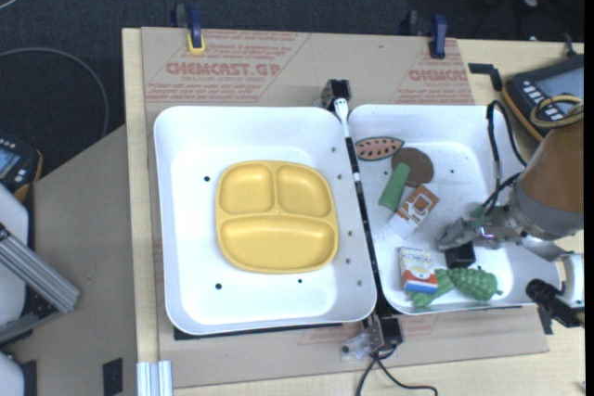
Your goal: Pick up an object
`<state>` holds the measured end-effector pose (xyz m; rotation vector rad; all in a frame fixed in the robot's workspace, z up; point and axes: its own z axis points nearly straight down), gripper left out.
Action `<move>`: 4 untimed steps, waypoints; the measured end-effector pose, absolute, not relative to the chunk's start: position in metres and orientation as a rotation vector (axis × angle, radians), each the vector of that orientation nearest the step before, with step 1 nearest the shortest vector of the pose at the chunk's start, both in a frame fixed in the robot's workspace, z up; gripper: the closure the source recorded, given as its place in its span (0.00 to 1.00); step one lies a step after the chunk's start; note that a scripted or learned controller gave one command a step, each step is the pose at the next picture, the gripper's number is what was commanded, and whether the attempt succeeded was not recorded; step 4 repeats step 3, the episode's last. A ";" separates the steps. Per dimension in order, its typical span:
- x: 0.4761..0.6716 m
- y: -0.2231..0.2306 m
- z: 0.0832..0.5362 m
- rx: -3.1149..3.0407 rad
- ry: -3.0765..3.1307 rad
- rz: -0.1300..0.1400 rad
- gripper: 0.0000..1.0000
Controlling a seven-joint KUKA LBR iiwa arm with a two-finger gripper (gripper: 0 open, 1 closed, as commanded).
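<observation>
We are looking down on 2 white bins; the left bin [186, 199] is carrying a yellow divided plate [276, 216], and the right bin [464, 130] is holding the loose items. Our arm is reaching in from the right, and the gripper [461, 241] is hanging low over the right bin's middle, just above the green bumpy toy [471, 282]. We cannot tell how the jaws are standing: the dark tip is too small and blurred to read, and nothing is showing between them.

We are judging this as the approach step, with no object lifted yet. The nearest candidates are the green bumpy toy and the small printed box [418, 267], both near the bin's front wall. The toy is lying flat, its long axis running roughly left to right, with a slim stem pointing left toward the box and touching or nearly touching it.

The next move is calling for a descent centred on the toy's thick part, closing across its short width while staying off the box and the bin wall.
</observation>
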<state>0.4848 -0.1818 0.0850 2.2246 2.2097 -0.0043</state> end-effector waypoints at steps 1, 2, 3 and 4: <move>0.486 -0.176 0.095 2.220 2.216 0.002 1.00; 0.523 -0.057 0.190 2.201 2.232 0.016 1.00; 0.494 0.014 0.246 2.210 2.231 0.010 1.00; 0.494 0.014 0.246 2.210 2.231 0.010 1.00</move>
